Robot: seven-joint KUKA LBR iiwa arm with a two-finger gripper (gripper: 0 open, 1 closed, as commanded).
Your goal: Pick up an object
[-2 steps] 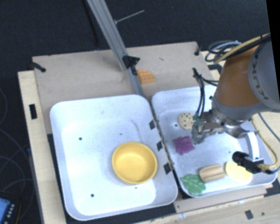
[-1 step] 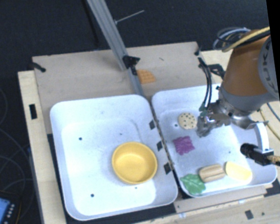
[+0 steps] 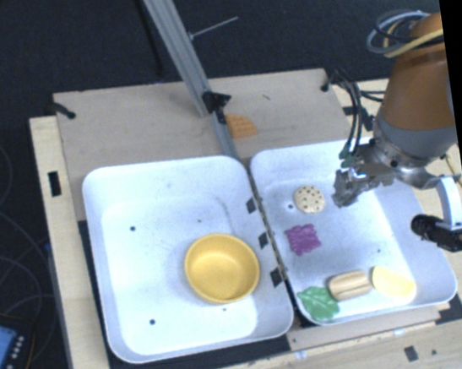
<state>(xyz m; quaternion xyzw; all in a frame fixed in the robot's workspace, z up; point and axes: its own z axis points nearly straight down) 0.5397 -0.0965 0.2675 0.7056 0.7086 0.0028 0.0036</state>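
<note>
Beige round cookie-like disc (image 3: pixel 308 199) with dark dots: lies flat in the upper part of the right bin (image 3: pixel 416 285), just left of the hand (image 3: pixel 344 191). Disc and hand are near each other; whether they touch cannot be told.

Hand: grey and dark, hanging over the right bin's upper middle on the grey arm (image 3: pixel 418 132), whose orange band sits above the wrist at the frame's right. Nothing shows between its fingers; how wide they stand cannot be told from this view.

Purple crumpled piece (image 3: pixel 302 238): right bin, below the disc, apart from it.

Tan cylinder, bread-roll shaped (image 3: pixel 349 285): lying on its side near the right bin's front wall.

Green leafy piece (image 3: pixel 318 301): front left corner of the right bin, touching the cylinder's left end.

Pale yellow rounded piece (image 3: pixel 393 282): just right of the cylinder, against it or nearly so.

Yellow bowl (image 3: pixel 220 267): upright, in the left bin (image 3: pixel 119 238), toward its lower right.

Bins: white, shallow, side by side on the light wooden counter (image 3: pixel 137 120).

Grey metal rail (image 3: pixel 180 50): slants from the top of the frame down to the gap between the bins.
</note>
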